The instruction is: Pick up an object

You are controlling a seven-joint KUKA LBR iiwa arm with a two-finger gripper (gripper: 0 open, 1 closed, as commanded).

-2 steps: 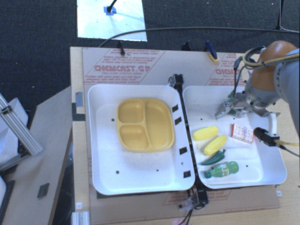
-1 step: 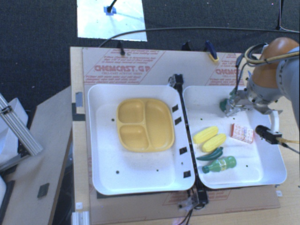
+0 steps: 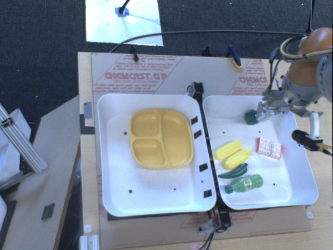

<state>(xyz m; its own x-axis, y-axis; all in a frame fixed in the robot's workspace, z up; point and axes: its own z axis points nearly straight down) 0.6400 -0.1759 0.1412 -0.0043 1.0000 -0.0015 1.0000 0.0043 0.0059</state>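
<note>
At the far right of the tabletop (image 3: 83, 155), the claw (image 3: 258, 113) hangs low over the back part of the right bin (image 3: 296, 191), with the grey arm and its orange band (image 3: 316, 43) rising behind it. Right at the claw's tip sits a small dark green object (image 3: 251, 117) — touching the fingers or just beside them, I cannot tell which, and whether the fingers stand apart or together cannot be told either.

Nearer the camera than the claw, and well apart from it, lie the other things in the same bin: two yellow corn cobs (image 3: 232, 153) side by side, a dark green pepper (image 3: 233, 171) just below them, and a green bottle (image 3: 243, 184) on its side closest to the front rim. A small red-and-white packet (image 3: 268, 148) lies below the claw, slightly to its right.

Far to the claw's left, the left bin (image 3: 114, 191) holds a yellow divided plate (image 3: 160, 138) — three compartments, lying flat.
</note>
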